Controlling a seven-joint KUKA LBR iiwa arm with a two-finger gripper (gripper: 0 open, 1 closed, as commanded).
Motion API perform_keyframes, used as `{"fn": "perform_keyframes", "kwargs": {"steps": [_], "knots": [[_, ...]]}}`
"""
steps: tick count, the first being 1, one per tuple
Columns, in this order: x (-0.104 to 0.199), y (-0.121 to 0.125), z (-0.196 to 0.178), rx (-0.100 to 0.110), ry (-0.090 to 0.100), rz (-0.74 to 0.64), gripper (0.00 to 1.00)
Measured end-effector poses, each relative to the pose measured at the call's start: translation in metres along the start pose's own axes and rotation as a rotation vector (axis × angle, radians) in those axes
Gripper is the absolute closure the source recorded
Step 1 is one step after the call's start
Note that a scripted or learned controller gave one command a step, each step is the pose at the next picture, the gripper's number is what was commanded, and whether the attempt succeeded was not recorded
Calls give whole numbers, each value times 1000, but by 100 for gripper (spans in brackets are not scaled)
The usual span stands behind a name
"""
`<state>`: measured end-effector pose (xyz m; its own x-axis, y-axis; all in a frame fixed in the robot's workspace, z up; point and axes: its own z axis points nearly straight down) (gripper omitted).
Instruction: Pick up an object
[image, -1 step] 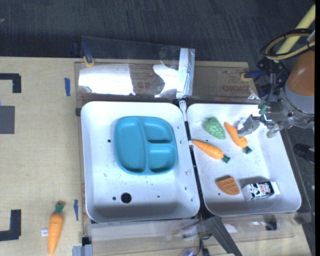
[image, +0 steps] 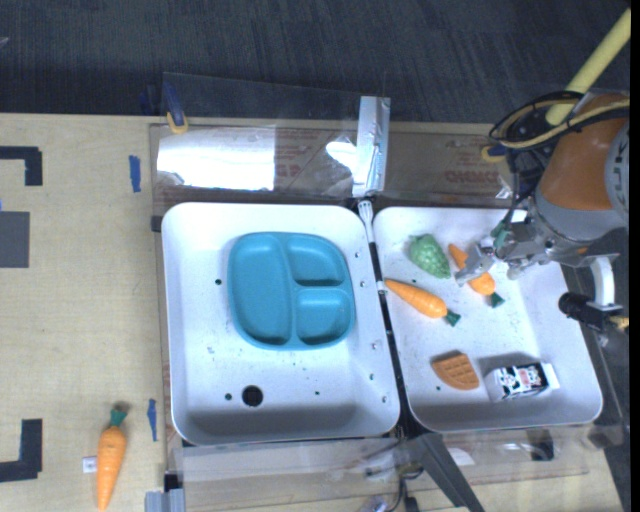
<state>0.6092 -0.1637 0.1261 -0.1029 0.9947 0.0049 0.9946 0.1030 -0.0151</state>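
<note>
We see our grey arm (image: 585, 170) with its orange band reaching in from the right, the gripper (image: 497, 255) low near the right bin's far edge, apparently tilted leftward.

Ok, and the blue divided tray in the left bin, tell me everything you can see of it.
The blue divided tray looks like smooth moulded plastic, rounded at the corners, with three compartments: one long one on the view's left and two smaller ones stacked on the right. All three hold nothing. It lies flat and upright on the floor of the left bin, toward the bin's far half, slightly turned. Nothing else touches it; a dark round spot sits apart, nearer the camera.
</note>
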Motion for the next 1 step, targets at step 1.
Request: {"fn": "perform_keyframes", "kwargs": {"steps": [1], "knots": [[-20,8,41,-15,-4,-31,0]]}}
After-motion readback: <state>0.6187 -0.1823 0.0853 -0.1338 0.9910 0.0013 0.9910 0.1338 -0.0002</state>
